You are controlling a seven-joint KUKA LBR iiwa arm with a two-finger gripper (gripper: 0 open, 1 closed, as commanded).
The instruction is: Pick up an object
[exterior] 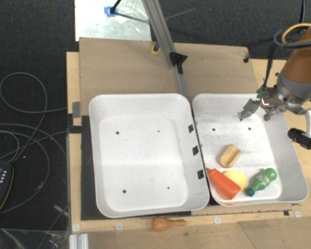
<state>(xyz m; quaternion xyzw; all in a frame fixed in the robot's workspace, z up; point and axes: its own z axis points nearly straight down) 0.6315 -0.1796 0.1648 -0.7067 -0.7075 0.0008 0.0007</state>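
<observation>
You see the gripper open, holding nothing | above right bin far end | green bottle, carrot well apart.

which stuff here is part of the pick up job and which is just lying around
Part of the job:
- gripper, fingers spread over the right bin
- tan block
- orange carrot-like piece
- yellow lemon-like piece
- green bottle

Just lying about:
- left bin
- tan pear-shaped thing on the bench, in front of the bins
- cables on the floor
- handheld controller
</observation>
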